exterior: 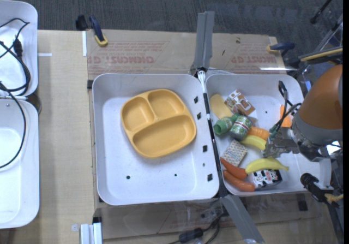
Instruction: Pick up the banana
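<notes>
Nearest, along the front of the right bin [256,89]: two orange sausages [236,174] lying side by side, a small dark carton [267,178] just to their right. Directly behind the carton, the banana [265,165], yellow, curved, flat on the bin floor, running left to right. Just above its right half, the hand [274,149], tips low near the fruit, nothing seen gripped; cannot tell how far open. Behind and right of that, the grey arm [313,147] with its orange band [325,100] reaching in over the bin's right wall.

Left of the banana, a square cracker [234,153]. Further back, a small yellow piece [254,142] and an orange piece [259,132], then a green can [239,126] and a green lump [222,126]. At the rear, a pale yellow oval [220,106] and a brown-and-white packet [240,102].

In the left bin [103,144], a divided yellow plate [158,123], well apart from the banana. Beyond both bins, the bare counter [60,73] with a blue-and-yellow clamp [94,28] at its far edge.
</notes>
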`<action>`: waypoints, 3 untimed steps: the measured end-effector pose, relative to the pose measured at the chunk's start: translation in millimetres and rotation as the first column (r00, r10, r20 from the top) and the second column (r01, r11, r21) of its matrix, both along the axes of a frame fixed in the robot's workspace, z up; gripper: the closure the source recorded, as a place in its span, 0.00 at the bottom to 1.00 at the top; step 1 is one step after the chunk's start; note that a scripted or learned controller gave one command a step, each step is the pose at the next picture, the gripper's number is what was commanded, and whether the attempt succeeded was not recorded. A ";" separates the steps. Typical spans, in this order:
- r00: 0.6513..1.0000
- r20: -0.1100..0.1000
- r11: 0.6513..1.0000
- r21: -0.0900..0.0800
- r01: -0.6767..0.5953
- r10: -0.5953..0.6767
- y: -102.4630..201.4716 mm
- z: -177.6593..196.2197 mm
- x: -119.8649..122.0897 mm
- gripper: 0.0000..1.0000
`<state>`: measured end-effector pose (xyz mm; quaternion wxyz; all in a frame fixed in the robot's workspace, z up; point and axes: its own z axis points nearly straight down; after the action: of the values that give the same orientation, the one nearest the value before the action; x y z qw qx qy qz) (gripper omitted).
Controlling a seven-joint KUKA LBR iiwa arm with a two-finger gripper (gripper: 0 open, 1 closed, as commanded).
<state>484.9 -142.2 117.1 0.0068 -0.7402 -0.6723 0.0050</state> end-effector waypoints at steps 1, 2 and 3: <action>1.000 0.000 1.000 0.000 0.001 -0.001 0.1 0.0 0.0 0.00; 1.000 -0.003 1.000 0.000 0.002 -0.002 -0.7 6.8 0.1 1.00; 1.000 -0.004 1.000 0.000 0.002 -0.002 -0.5 6.7 0.0 0.00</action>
<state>485.0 -142.7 123.7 0.0082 -0.7411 -0.6714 0.0062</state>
